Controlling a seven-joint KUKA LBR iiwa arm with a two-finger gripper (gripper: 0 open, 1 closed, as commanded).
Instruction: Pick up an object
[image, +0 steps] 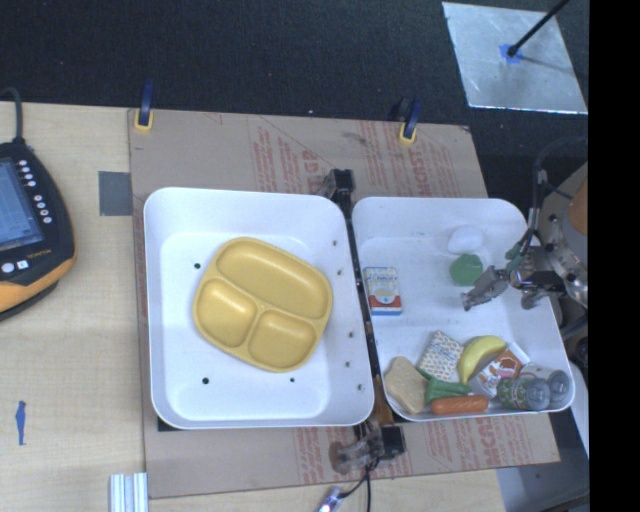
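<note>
Yellow divided tray (262, 316), teach pendant (28, 230)

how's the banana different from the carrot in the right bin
The banana is yellow and curved; the carrot is orange and straight. The banana lies higher in the pile, tilted up toward the right; the carrot lies nearly level along the bin's near edge. The banana looks thicker, the carrot slimmer. Both are small food items crowded into the same near corner of the right bin.

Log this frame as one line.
gripper: over right white bin, holds nothing | nearest: green round object | yellow three-compartment plastic tray: left white bin | pick: not yet done
</note>
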